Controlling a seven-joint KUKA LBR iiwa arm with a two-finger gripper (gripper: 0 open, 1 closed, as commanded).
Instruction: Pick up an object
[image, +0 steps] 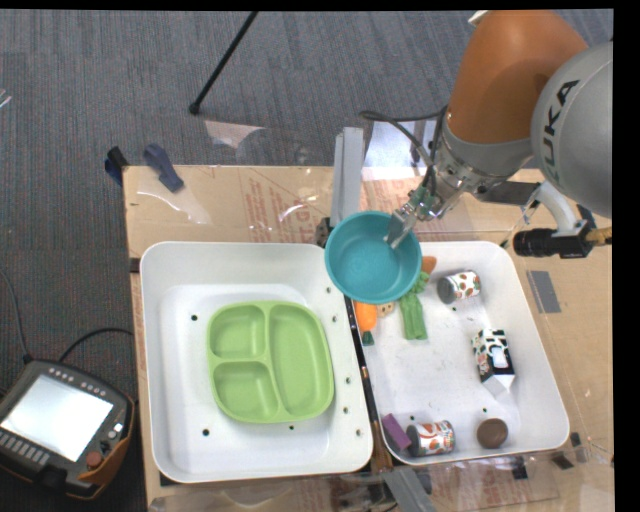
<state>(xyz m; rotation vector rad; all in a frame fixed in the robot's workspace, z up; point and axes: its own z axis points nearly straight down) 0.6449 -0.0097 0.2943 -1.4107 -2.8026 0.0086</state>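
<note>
Camera view, left to right: a green divided plate (270, 362) lies flat in the left bin (160, 400); the gripper (403, 228) pinches the teal bowl (372, 257) by its rim, lifted above the right bin (545, 380), tilted by that edge grip.

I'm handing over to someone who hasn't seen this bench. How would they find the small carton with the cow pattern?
Start at the right-hand white bin, the one without the green divided plate. Along its right wall, about halfway down, lies the black-and-white cow-patterned carton. It is boxy, while the nearby cans are round and the brown ball below it is plain.
</note>
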